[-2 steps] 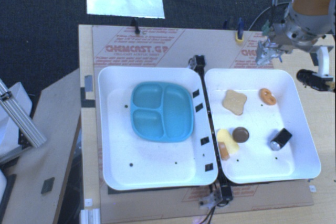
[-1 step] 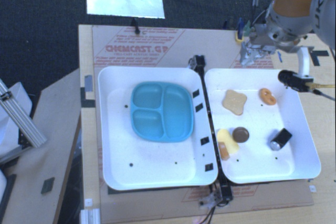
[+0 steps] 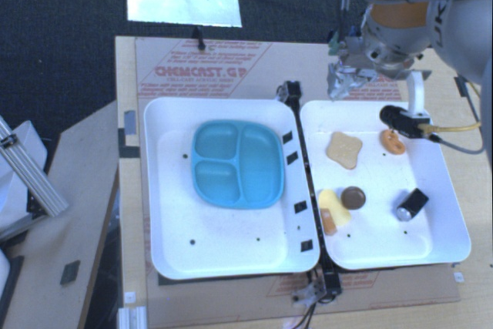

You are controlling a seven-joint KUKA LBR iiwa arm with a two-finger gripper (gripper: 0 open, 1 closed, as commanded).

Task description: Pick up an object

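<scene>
The right bin [image 3: 447, 243] has bare floor along its 6 o'clock rim and its middle. It holds a tan toast [image 3: 343, 149] at 11 o'clock, an orange piece [image 3: 394, 142] at 1 o'clock, a brown disc [image 3: 353, 198] and a yellow piece [image 3: 333, 206] at 8 o'clock, and a black block [image 3: 411, 204] at 4 o'clock. The left bin [image 3: 173, 243] holds a blue plate [image 3: 236, 164], centred. The gripper [image 3: 344, 85] hangs over the right bin's 11 o'clock rim, nothing visibly in it; its opening cannot be told.
</scene>
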